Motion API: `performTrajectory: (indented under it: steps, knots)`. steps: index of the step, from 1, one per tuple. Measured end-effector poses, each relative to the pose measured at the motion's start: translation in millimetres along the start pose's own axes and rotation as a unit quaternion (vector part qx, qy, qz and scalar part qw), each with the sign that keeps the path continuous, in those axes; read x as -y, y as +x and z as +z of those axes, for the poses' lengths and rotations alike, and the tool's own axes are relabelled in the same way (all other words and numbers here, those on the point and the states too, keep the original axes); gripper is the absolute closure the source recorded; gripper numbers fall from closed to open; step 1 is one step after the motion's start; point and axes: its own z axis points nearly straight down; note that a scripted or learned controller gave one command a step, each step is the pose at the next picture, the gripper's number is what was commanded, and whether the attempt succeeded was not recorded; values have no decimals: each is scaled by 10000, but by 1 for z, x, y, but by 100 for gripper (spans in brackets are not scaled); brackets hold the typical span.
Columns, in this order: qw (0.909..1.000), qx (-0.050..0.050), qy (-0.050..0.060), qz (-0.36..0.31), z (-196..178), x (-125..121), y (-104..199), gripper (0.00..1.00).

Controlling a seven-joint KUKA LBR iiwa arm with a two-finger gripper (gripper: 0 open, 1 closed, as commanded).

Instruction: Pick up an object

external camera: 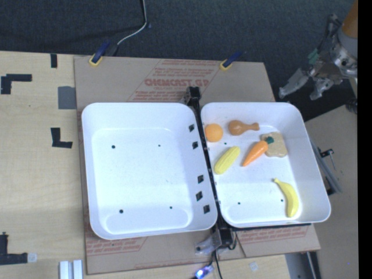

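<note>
The right bin (308, 156) holds several toy foods: an orange ball (214, 132), a brown drumstick (241, 127), a carrot (254, 153), a yellow corn cob (226, 160), a beige piece (278, 146) with a green spot, and a banana (288, 198). My gripper (302, 90) hangs outside the bin, beyond its far right corner and well above the bench. Its two fingers are spread open with nothing between them.
The left bin (139, 214) lies beside the right one, joined by a black-clipped seam. Both rest on a cardboard sheet (174, 80) held by blue-yellow clamps. A white cable (139, 22) runs across the dark floor at the back.
</note>
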Motion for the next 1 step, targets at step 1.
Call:
performTrajectory:
  steps: [1]
  knots:
    - [10000,2,-12,-2,-55,0,0,0]
